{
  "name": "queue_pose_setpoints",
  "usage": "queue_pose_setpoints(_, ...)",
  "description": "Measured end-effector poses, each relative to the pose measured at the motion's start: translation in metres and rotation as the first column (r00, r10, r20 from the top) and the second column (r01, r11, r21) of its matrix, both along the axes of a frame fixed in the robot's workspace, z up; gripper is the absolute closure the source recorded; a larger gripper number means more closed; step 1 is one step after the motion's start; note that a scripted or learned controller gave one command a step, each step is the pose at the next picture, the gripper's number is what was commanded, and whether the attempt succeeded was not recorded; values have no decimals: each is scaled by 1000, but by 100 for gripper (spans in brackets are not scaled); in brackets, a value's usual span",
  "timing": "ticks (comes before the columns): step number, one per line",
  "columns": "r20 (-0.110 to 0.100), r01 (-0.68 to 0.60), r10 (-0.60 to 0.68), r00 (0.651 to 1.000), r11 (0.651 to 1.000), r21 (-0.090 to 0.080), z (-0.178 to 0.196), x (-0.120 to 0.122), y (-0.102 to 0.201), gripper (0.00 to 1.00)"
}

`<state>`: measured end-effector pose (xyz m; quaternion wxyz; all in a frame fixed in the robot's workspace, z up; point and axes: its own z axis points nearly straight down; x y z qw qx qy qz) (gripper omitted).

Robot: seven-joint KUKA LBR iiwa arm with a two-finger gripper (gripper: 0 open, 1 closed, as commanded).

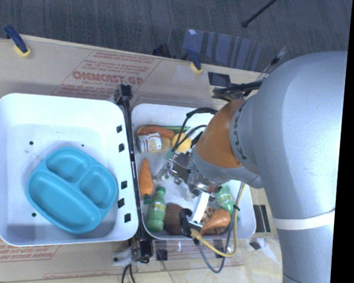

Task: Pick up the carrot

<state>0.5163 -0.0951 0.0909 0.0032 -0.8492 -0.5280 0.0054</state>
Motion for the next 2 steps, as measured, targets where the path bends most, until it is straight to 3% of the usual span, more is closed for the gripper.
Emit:
queue_pose_setpoints(1, 15, 33, -33, 999, 999, 1, 106, 81, 16, 0)
queue_pose_setpoints(2, 0, 29, -29, 1000, 1000, 3, -2, 61, -7, 0)
